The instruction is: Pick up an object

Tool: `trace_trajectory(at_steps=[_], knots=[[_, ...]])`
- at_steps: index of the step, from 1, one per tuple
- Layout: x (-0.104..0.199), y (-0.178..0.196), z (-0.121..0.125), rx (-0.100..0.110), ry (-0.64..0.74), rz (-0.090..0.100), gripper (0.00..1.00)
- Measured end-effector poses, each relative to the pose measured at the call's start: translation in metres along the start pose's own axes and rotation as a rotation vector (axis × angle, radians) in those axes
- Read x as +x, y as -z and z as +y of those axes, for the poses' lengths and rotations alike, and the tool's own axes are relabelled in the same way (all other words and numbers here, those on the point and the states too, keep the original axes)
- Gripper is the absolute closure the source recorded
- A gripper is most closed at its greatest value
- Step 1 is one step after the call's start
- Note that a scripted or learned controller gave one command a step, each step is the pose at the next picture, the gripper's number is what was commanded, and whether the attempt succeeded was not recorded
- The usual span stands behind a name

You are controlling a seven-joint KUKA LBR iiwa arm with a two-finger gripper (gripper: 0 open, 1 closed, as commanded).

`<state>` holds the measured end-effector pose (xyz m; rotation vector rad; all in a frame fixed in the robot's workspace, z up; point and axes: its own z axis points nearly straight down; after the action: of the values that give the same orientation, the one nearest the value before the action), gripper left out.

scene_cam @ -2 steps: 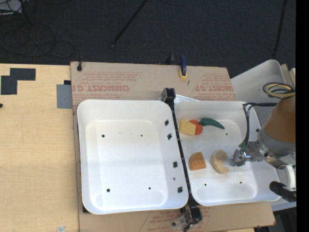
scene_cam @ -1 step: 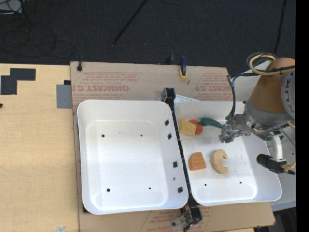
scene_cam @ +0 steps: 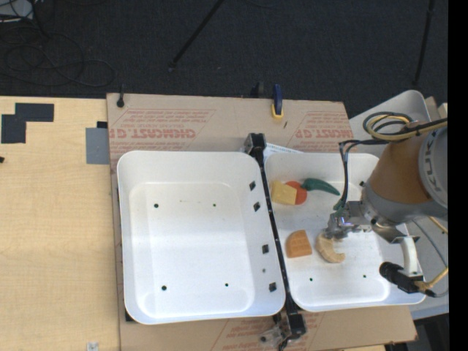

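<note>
Camera view: fingers [scene_cam: 335,234] just above tan curved piece [scene_cam: 330,249].

Cardboard sheet [scene_cam: 219,119] under blue clamp [scene_cam: 277,101]

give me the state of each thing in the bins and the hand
hand: low in the right bin, just above the pale curved piece
pale curved piece: lying flat, not lifted
orange block: resting on the bin floor, apart from the hand
yellow and red piece: lying near the divider
green piece: lying beside it
right bin: holds all four things
</note>
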<state>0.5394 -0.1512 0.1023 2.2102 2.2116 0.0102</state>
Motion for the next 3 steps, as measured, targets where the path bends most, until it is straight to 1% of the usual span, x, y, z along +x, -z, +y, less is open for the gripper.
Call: trace_trajectory(at_steps=[1, 2, 3], knots=[[-0.035, -0.013, -0.066, 0.016, -0.005, 0.006, 1.00], [-0.066, 0.065, -0.031, 0.008, -0.001, 0.001, 1.00], [-0.064, 0.101, -0.048, 0.014, -0.004, 0.005, 1.00]])
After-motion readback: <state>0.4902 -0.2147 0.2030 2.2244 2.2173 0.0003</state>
